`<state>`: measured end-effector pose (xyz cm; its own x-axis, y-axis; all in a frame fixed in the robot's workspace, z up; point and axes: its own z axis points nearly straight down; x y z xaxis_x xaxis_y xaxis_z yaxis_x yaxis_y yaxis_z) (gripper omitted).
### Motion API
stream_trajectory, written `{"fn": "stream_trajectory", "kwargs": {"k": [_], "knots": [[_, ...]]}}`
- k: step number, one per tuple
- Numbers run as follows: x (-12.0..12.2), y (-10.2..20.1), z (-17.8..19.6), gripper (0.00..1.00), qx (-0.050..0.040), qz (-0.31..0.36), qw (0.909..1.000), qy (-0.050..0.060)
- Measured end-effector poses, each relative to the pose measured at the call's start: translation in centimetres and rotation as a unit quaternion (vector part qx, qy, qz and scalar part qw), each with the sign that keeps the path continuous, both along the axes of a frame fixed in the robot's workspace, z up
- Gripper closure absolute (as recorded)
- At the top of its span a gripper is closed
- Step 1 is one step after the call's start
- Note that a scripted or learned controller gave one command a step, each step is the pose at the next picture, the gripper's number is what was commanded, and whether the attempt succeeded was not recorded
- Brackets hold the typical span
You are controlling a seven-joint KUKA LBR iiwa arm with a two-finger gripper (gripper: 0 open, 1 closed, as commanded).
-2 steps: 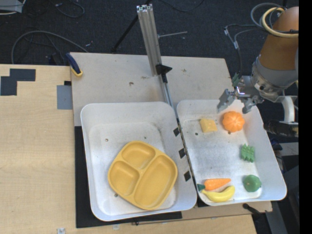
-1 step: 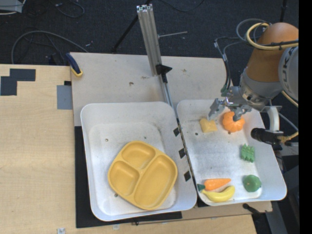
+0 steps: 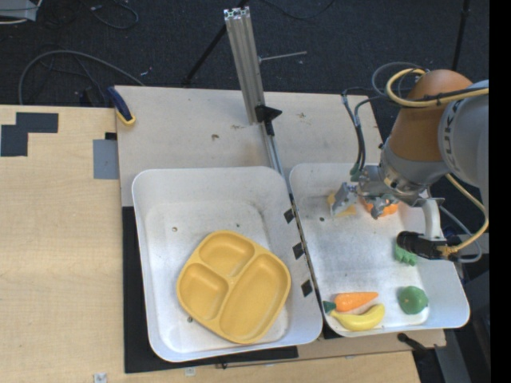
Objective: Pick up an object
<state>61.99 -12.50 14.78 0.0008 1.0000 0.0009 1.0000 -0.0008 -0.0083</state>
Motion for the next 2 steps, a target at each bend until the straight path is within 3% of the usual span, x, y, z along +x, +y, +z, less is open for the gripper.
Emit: {"fn": "stream_trajectory", "kwargs": {"k": [1,2], "knots": [[0.04,0.21,-4.63,0.0,-0.0008,-0.001,1.0,-0.005],[-0.13,0.12,-3.98,1.0,-0.0001,-0.003,1.0,-0.002]]}}
